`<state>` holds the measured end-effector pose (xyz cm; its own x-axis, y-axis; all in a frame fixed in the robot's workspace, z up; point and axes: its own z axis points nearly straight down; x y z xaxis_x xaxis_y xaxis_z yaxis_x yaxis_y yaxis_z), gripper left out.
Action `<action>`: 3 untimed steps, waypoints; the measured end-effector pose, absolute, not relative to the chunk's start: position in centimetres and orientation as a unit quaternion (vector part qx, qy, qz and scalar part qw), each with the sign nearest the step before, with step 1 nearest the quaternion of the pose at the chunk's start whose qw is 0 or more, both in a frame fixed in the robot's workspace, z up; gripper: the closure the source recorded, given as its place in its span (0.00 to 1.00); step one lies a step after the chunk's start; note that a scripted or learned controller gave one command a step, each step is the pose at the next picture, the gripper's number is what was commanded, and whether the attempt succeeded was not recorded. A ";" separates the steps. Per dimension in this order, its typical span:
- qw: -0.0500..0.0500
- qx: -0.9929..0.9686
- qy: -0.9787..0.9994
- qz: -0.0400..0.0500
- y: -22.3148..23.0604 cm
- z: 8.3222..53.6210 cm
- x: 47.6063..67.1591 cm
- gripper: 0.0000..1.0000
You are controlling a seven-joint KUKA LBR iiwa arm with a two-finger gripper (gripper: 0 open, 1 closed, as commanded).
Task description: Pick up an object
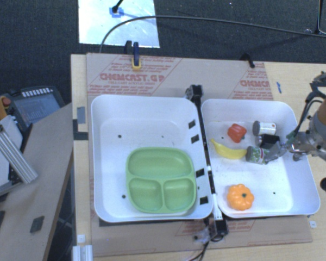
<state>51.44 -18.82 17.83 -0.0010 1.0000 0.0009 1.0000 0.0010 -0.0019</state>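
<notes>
The right bin [299, 200] holds a red pepper [237, 132], a yellow banana [227, 150], a small white can [265, 128] on its side, and an orange pumpkin [240, 197]. My gripper [262, 152] reaches in from the right and sits low in this bin, just right of the banana's end and below the can. Its tip is a dark, blurred cluster of grey and black. Nothing is clearly lifted off the bin floor.
The left bin [114, 118] holds a green divided plate [161, 179]. A black divider strip [201, 145] runs between the bins. The arm's wrist [320, 140] hangs over the right bin's right wall. A grey device [35, 107] sits on the side table at left.
</notes>
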 end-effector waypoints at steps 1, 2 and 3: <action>0.001 -0.707 -0.707 0.000 -18.3 13.4 50.9 0.00; -0.002 -0.707 -0.708 -0.001 -18.4 14.7 51.1 1.00; -0.003 -0.706 -0.708 -0.001 -18.8 19.5 52.0 1.00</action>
<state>52.02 -18.81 19.46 -0.0039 1.0000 -0.0027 1.0000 0.0039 0.0067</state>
